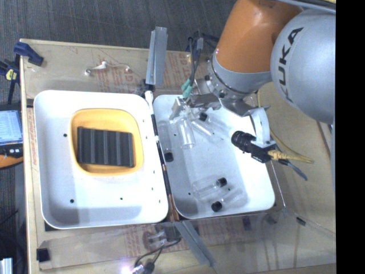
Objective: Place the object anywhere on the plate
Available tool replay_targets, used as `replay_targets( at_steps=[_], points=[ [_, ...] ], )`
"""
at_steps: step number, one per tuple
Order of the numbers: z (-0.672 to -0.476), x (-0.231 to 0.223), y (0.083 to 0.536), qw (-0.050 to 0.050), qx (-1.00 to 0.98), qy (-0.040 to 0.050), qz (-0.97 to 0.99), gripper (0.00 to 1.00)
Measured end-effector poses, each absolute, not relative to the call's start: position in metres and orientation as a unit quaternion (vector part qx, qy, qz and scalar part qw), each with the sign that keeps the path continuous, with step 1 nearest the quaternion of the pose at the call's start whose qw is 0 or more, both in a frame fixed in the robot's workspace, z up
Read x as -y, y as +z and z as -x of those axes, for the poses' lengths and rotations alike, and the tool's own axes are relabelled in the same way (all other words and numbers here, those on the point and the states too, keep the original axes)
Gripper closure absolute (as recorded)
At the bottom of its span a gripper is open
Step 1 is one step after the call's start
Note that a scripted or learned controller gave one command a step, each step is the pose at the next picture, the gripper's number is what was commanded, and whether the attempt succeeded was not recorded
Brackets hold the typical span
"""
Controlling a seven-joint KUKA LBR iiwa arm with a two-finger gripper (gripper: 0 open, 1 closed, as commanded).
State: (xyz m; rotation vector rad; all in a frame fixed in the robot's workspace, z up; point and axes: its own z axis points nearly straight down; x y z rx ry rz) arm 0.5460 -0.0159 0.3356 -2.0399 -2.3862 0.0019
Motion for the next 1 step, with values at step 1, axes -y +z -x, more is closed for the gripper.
replay_targets(
  at_steps=[1],
  points=[
    [-0.5924,-0.06,0.2876,0.001,0.789,0.0014,0.615,1.0]
  ],
)
